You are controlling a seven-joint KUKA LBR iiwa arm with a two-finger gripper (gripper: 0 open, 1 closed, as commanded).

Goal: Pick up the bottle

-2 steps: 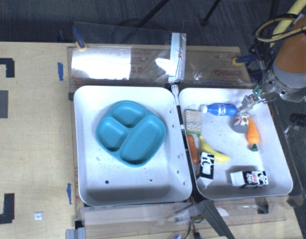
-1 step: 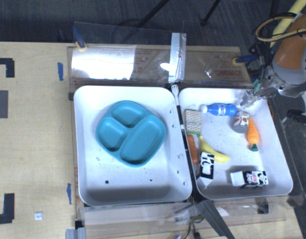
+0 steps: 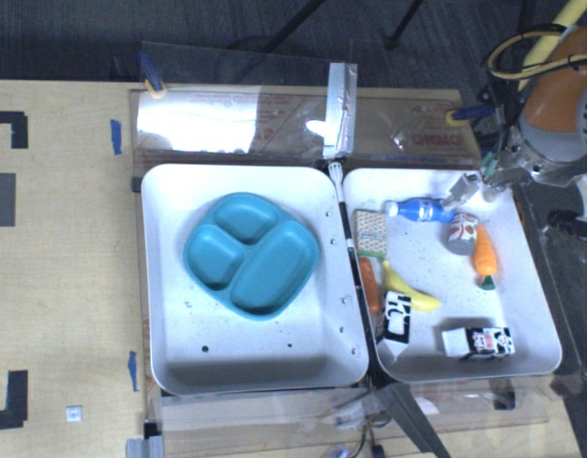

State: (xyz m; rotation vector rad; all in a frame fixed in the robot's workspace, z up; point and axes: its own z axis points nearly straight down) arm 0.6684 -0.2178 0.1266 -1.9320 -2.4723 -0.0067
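A blue bottle (image 3: 422, 210) with a white cap lies on its side at the back of the right bin (image 3: 532, 284), cap pointing left. My gripper (image 3: 471, 188) hangs at the bottle's right end, just above and behind it, close to the bin's back right corner. The grey arm with its orange band (image 3: 558, 105) comes in from the upper right. I see nothing lifted off the bin floor.
In the right bin lie a small can (image 3: 462, 233), a carrot (image 3: 485, 253), a banana (image 3: 412, 296), an orange stick (image 3: 369, 284), a checked pad (image 3: 371, 232), and two black-and-white cartons (image 3: 396, 316) (image 3: 478, 342). The left bin (image 3: 169, 332) holds a blue divided plate (image 3: 252, 253).
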